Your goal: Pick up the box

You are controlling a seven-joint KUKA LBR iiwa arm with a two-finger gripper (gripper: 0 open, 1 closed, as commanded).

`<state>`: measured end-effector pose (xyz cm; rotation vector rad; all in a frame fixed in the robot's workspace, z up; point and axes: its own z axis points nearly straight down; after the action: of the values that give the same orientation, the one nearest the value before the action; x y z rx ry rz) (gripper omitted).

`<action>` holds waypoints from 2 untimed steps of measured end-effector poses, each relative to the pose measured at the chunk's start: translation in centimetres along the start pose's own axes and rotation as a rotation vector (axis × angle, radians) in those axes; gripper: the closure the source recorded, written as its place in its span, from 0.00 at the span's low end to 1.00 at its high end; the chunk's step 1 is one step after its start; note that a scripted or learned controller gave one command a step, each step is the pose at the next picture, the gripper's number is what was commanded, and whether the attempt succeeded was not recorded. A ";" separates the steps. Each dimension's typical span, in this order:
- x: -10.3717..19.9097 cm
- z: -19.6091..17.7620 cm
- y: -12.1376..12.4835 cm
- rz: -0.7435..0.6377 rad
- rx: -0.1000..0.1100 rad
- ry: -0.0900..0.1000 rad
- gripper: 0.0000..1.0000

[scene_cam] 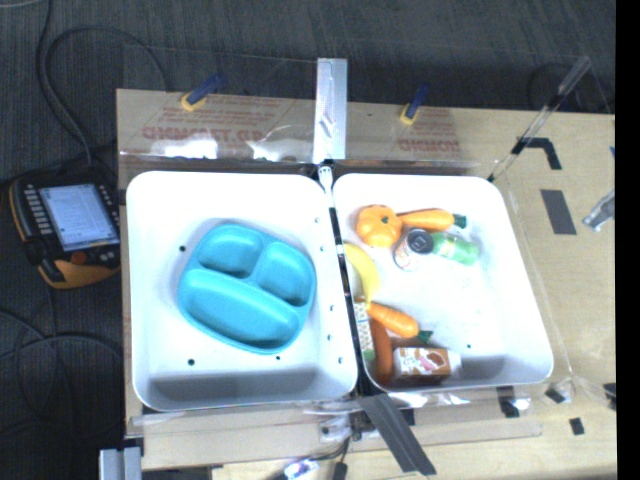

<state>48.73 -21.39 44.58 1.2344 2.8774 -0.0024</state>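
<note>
The box [421, 363] is a small brown and red carton lying flat in the right bin [522, 286], against its front wall near the front left corner. An orange carrot [392, 319] lies just behind the box, close to it, and a brown sausage-like piece [381, 356] rests along the box's left end.
The right bin also holds a yellow banana [361, 270] along its left wall, an orange fruit [377, 225], a second carrot [430, 217] and a green bottle [441, 246] at the back. A blue divided tray [248, 286] lies in the left bin [143, 298].
</note>
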 end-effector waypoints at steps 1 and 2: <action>-0.1 -1.0 0.2 -0.003 -0.002 -0.004 1.00; -0.2 -2.0 0.4 -0.005 -0.004 -0.009 1.00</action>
<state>49.09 -21.23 46.62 1.2236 2.8718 -0.0019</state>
